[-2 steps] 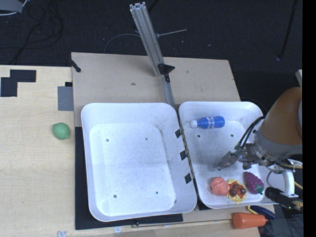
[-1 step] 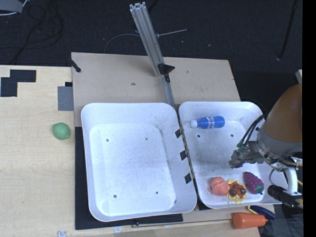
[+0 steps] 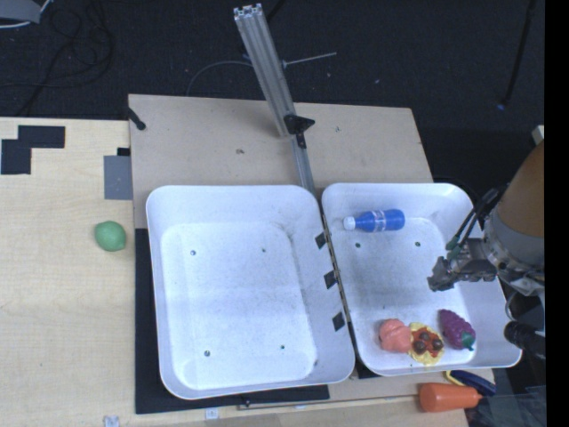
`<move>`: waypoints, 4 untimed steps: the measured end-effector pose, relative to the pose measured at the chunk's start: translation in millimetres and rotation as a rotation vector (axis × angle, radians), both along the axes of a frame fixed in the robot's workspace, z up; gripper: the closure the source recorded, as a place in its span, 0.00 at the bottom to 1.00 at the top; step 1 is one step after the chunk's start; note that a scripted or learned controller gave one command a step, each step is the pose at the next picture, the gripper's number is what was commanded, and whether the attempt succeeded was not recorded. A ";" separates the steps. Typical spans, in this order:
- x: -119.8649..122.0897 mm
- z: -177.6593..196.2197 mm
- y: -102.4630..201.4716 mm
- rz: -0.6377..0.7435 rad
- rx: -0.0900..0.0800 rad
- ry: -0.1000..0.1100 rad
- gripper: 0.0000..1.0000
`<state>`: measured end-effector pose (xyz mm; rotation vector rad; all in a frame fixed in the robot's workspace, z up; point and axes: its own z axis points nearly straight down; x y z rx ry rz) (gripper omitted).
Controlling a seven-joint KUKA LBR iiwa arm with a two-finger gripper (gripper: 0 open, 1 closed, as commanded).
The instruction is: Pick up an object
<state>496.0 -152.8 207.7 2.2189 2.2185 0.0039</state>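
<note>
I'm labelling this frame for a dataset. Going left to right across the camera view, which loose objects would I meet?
Green ball → blue bottle → pink-orange toy → yellow toy → purple grapes. The orange carrot-like toy lies in front of the right bin, overlapping that span.

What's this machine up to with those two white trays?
A robot arm reaches in from the right, its claw hanging over the right tray. That tray holds a blue bottle at the back and toy foods at the front: a purple bunch, a peach-coloured piece and a yellow piece. It isn't touching any of them.
</note>
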 end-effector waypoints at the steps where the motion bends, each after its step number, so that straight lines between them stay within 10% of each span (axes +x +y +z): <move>1: 0.3 18.7 -0.4 0.000 0.001 0.003 1.00; 4: 62.1 23.5 139.6 0.004 0.002 0.004 1.00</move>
